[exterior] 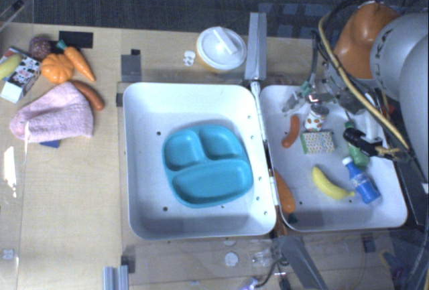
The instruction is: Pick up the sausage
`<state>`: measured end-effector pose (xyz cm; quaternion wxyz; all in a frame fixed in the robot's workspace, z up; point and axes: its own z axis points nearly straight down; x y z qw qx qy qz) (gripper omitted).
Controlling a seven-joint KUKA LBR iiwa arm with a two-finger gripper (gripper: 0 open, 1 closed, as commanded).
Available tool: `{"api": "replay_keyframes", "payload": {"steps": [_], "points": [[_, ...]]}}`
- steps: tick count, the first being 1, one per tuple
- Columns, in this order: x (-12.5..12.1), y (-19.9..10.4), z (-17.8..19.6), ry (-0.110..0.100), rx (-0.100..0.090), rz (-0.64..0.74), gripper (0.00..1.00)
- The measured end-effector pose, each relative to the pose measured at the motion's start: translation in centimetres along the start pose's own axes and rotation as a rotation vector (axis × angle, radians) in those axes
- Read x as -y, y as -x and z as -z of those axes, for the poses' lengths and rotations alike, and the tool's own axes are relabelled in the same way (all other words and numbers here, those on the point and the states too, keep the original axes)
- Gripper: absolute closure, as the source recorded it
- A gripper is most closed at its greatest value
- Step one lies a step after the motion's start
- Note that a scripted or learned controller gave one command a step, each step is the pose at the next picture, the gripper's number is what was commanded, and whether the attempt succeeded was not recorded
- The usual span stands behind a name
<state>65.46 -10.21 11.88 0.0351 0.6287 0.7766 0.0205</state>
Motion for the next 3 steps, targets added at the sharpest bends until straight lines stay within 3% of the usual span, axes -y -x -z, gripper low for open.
{"api": "replay_keyframes", "payload": {"steps": [1,2,3], "points": [[2.3,-1.7,-2.9,-0.069,-0.024,-0.084,0.0],[1.9,-1.7,-1.6,-0.061,-0.022,-0.081,1.0],[-0.1,-6.6,11.1,-0.074,-0.019,-0.23,1.0]]}}
